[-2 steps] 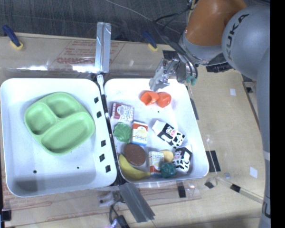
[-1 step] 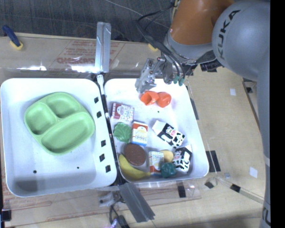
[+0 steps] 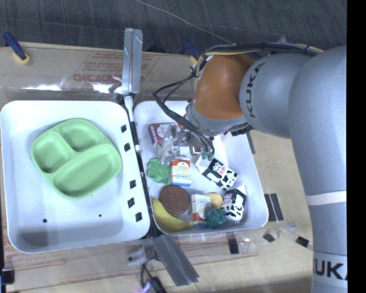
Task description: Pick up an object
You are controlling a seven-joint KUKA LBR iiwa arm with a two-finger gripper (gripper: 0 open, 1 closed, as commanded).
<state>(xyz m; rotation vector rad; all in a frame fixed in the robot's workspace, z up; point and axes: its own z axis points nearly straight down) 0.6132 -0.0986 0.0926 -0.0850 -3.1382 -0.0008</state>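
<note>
The gripper hangs low in the right bin, just above a small carton. I cannot tell its opening. It should centre over the carton, clear of the green toy alongside.

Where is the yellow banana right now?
The banana lies in the right bin, at its lower left corner in the camera view. It curves just under the brown round thing, with a small carton to its right.

Left bin holds a divided plate – right bin holds banana, cartons, small toys
</note>
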